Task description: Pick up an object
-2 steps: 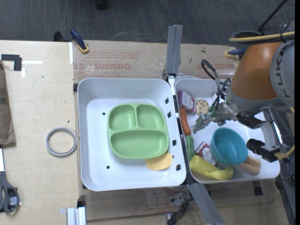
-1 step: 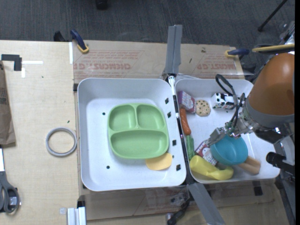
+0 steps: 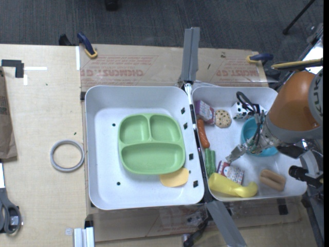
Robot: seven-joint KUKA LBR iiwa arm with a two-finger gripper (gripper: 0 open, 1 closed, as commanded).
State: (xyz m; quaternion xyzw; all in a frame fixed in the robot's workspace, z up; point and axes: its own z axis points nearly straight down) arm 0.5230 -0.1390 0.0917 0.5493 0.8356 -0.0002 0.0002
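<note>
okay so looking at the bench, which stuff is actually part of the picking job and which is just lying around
Job, in the right bin, by the claw:
cookie, yellow banana, carrot, teal cup, bread roll.

Lying about:
green divided plate in the left bin, tape ring, scissors, clamps.

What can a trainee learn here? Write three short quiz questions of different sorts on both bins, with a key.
1. True or false: the green three-compartment plastic plate lies in the right white bin.
2. Which thing touches the plate's lower edge? A) the round chocolate-chip cookie B) the flat yellow slice C) the yellow toy banana
3. Fill in: the two-finger gripper hangs beside the blue ____.

Key: 1. False; it lies in the left white bin. 2. B. 3. Bowl.
</note>
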